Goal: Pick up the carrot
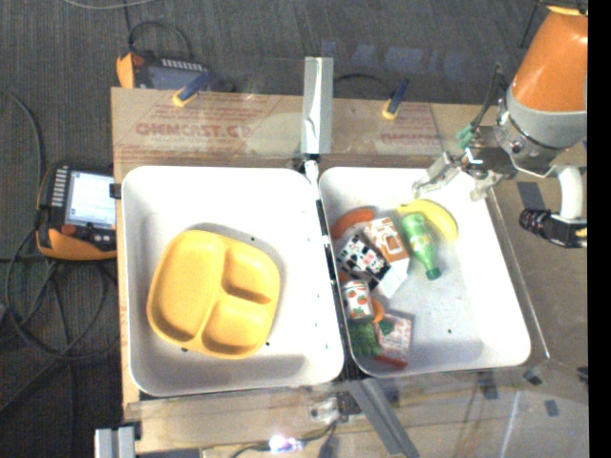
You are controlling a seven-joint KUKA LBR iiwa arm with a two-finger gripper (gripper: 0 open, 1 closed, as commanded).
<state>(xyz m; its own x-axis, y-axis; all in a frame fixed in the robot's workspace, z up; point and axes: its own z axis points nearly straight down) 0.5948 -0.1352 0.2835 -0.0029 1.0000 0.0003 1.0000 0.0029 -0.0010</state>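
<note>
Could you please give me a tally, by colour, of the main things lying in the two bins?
Yellow: 2, the tray and the banana
Green: 1, the bottle
Orange-red: 2, the piece at the right bin's top left and the carrot
Printed cards or packets: about 4, overlapping, so uncertain
Total: about 9

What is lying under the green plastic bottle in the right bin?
The green plastic bottle lies across a yellow banana and a white card. The banana's middle is covered by it.
</note>
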